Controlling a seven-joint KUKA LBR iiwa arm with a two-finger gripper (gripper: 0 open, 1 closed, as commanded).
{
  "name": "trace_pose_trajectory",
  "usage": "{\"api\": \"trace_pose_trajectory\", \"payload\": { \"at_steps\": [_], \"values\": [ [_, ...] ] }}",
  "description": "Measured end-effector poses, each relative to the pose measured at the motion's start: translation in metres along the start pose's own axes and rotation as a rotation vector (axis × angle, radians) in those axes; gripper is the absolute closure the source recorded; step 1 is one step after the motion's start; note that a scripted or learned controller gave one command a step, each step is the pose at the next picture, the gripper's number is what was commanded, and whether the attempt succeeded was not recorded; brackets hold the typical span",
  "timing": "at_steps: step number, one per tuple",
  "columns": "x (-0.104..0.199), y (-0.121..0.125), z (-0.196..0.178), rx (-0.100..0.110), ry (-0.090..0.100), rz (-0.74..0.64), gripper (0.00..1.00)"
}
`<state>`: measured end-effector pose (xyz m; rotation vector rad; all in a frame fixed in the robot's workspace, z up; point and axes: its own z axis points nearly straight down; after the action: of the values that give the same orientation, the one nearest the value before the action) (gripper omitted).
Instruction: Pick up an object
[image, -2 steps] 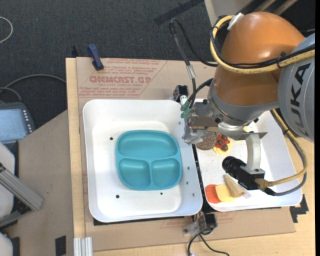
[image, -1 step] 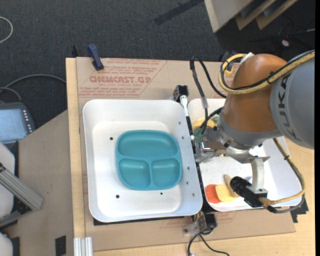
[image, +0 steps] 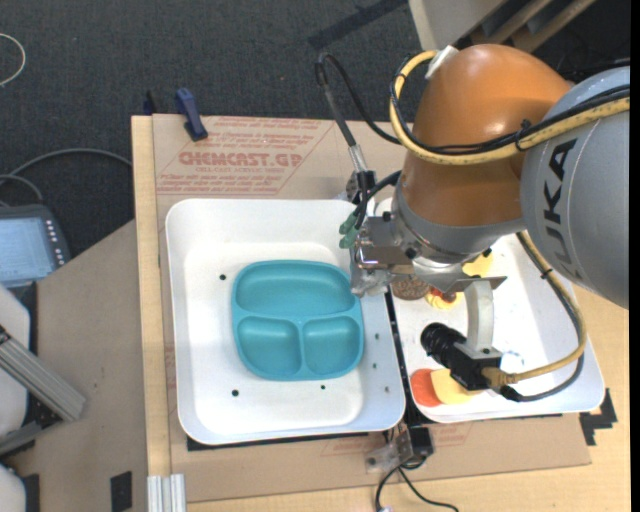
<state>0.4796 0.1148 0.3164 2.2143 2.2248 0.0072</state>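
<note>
two white bins sit side by side on the tabletop (image: 110, 300). the left bin (image: 195, 330) holds one teal divided tray (image: 297, 320) with open floor around it. the right bin (image: 560, 345) holds an orange and yellow object (image: 440, 388), near its front edge, below the hand (image: 425, 280); its grip cannot be told.

Teal three-compartment plastic tray (image: 297, 320) in glossy white left bin (image: 195, 300). White right bin (image: 560, 350) with yellow and orange pieces (image: 440, 387). Brown cardboard sheet (image: 240, 155), red lettering; blue clamp (image: 190, 113) at its edge.
</note>
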Motion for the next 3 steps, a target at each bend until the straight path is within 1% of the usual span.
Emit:
{"api": "trace_pose_trajectory", "payload": {
  "at_steps": [1,2,3],
  "values": [
    [-0.031,0.035,-0.228,-0.015,0.001,0.004,1.00],
    [-0.096,-0.002,-0.155,0.012,-0.002,0.011,1.00],
    [-0.134,-0.001,-0.032,0.013,-0.002,0.009,1.00]
  ]
}}
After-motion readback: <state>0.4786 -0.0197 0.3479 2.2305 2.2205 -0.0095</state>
